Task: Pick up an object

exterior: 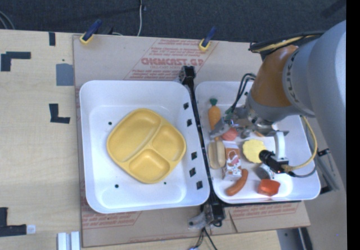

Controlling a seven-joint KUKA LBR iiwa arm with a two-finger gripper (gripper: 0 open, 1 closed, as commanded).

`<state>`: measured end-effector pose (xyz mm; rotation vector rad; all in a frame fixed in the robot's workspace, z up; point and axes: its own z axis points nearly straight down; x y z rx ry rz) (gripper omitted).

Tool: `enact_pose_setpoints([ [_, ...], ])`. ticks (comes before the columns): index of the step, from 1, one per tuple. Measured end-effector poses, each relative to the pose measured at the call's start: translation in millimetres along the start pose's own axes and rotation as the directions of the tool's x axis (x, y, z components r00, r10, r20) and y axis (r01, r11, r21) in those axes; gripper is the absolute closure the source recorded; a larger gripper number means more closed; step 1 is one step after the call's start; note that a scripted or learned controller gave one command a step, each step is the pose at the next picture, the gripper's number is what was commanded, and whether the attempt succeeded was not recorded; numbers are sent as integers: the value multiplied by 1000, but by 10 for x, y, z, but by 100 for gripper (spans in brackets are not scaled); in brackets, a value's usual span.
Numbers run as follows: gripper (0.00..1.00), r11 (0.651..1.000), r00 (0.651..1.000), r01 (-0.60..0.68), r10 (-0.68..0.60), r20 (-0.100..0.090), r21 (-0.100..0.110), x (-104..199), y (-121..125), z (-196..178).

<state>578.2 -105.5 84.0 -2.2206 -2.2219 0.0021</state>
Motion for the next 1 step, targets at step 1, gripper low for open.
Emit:
enact_pose_setpoints([
  [1,0,1000,1000,3,-3,0,-2,124,566,9],
])
